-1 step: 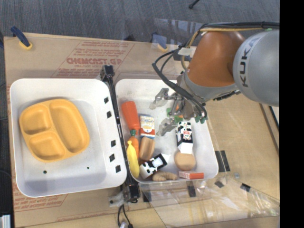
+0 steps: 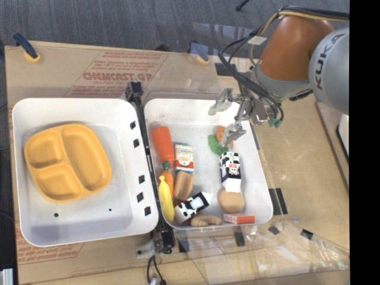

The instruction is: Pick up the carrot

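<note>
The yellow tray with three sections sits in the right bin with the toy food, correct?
Not quite. The camera view shows the yellow tray lying alone in the left bin; the toy food, such as the carrot, is in the right bin.

You have a yellow divided tray (image 2: 66, 160) in the left bin (image 2: 35, 230). Lower in the right bin (image 2: 265, 202), a banana (image 2: 165, 199), a cow-patterned carton (image 2: 231, 172) and a small juice box (image 2: 184, 157).

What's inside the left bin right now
The left bin holds a yellow divided tray with three compartments, all bare. Whatever part of the bin floor lies beneath the tray is covered and cannot be seen.
</note>
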Robot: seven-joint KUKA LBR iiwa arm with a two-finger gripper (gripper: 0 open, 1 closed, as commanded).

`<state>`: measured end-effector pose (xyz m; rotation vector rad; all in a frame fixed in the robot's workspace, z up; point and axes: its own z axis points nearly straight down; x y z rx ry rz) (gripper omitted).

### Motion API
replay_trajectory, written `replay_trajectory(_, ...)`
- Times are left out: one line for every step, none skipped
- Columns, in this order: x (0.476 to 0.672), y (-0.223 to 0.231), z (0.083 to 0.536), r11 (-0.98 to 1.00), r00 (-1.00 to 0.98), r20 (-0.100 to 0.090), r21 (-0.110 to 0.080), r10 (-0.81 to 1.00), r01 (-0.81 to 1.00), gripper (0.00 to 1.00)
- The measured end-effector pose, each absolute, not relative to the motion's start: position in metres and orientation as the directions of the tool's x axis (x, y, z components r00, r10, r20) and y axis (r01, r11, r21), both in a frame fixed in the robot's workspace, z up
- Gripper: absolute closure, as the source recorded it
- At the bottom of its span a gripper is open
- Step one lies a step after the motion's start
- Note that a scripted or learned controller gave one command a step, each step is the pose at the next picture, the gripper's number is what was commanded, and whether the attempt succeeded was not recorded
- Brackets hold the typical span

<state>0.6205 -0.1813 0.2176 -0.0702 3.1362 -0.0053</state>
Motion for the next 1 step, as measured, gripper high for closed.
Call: replay_trajectory(0.5905, -0.1032, 0.1466, 0.985, -0.985, 0.002, 0.001, 0.170, 0.170, 0.00)
